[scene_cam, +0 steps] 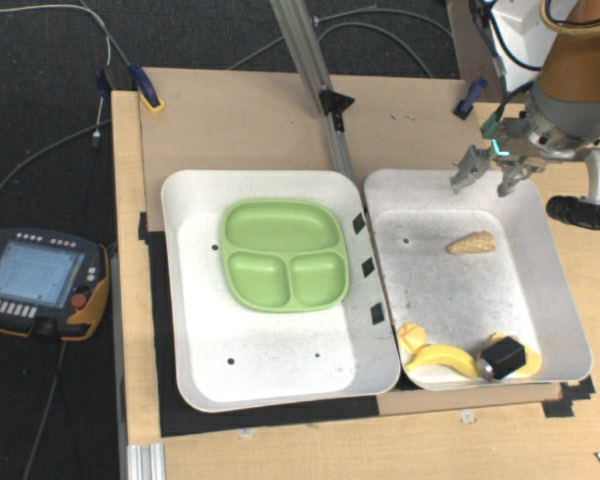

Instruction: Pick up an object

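At the far left of the frame, off the bench on the dark floor, a teach pendant lies with its pale screen up and a cable running away toward the top left. A blue clamp grips the bench's upper left corner.

The left bin holds a green divided plate with one long compartment above and two smaller ones below; it sits in the bin's upper middle, flat. A grey metal pole slants down from the top of the frame to the seam between the two bins.

In the right bin, a small tan, bread-like piece lies alone in the upper half. Along the lower edge a yellow banana curves from the lower left corner toward the right, and a small black object lies touching its right end.

At the upper right, the gripper hangs over the right bin's top rim, its two fingers spread apart with nothing between them. It is above and slightly right of the tan piece, apart from it, and well away from the banana.
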### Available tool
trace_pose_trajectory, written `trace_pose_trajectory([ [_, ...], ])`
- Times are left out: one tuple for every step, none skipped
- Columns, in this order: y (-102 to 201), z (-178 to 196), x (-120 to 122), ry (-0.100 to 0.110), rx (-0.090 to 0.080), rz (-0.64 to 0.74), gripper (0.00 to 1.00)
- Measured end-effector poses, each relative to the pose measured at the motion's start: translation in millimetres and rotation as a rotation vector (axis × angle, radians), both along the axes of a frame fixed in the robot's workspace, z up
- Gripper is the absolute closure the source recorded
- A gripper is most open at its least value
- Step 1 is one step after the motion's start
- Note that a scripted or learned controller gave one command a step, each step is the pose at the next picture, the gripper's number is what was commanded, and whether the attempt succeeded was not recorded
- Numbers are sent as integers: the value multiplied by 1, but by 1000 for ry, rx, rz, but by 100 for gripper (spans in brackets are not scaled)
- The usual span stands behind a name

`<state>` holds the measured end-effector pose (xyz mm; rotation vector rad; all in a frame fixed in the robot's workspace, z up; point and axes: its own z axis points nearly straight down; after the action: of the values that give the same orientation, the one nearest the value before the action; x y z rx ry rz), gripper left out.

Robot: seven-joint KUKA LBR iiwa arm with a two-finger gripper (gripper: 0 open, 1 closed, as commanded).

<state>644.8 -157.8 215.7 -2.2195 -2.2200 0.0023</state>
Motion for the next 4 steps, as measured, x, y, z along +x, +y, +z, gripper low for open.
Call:
trace_pose_trajectory([
  [0,1,1,-3,-1,1,0],
  [3,-61,1,3,1,1,0],
  [0,-119,9,2,0,2,0],
  [1,-131,9,0,0,2,0],
])
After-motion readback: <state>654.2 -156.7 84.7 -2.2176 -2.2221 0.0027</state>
